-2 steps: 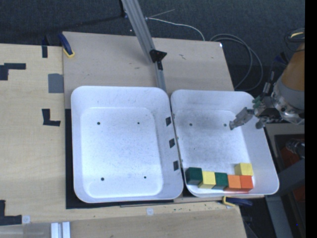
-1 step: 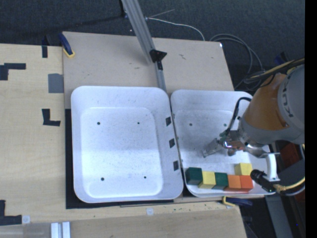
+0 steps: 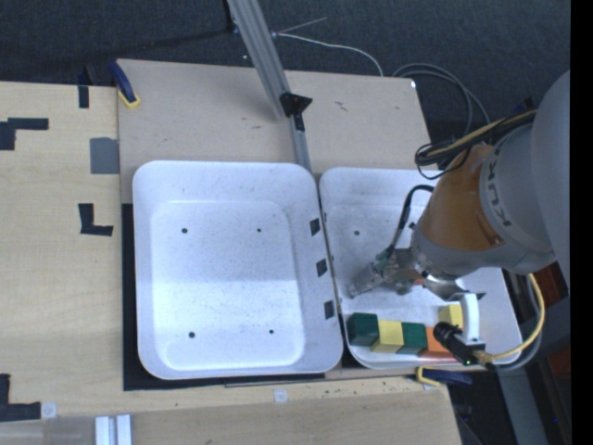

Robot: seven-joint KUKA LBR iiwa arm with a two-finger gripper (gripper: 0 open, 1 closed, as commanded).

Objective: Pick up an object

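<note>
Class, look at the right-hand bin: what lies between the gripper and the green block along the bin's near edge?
Nothing. In the camera view, bare white bin floor separates the gripper from the green block.

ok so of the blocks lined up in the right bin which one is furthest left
The dark green block. It ends the row nearest the left bin; the yellow block and orange block follow rightward.

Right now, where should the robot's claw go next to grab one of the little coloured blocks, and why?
Probably down the picture a little. The two-finger gripper hangs over bare floor of the right white bin, while the small green block, yellow block and orange block sit along the bin's near wall just below it.
</note>
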